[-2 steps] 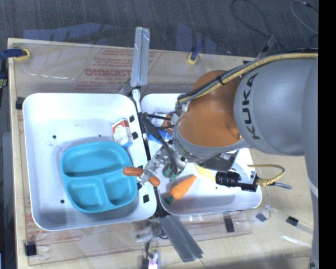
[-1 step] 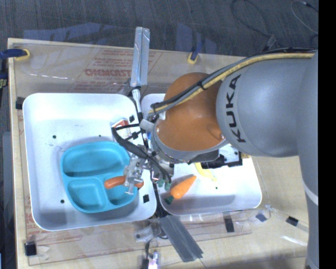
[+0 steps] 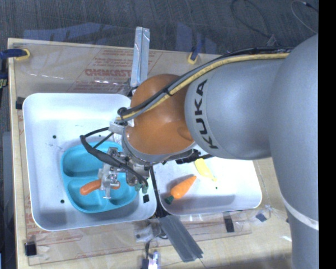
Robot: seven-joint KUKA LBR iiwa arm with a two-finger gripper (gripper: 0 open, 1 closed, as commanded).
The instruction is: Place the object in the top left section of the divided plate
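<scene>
Gripper (image 3: 108,179) state cannot be determined as it is positioned over the blue divided plastic plate (image 3: 74,160), where an orange sausage-shaped object (image 3: 91,188) is laid lengthwise left-to-right in the lower section.

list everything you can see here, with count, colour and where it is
bins: 2, white, side by side on the bench
divided plate: 1, blue, in the left bin
sausage-like piece: 1, orange, lying in the plate's lower section, next to the hand
carrot: 1, orange with a green tip, in the right bin near its left wall
yellow piece: 1, yellow, in the right bin, just above the carrot, partly under the arm
clamps: 2 seen, blue, on the bench's far edge
arm: 1, grey with an orange band, reaching in from the right over the bins
hand: 1, metal, over the plate
</scene>
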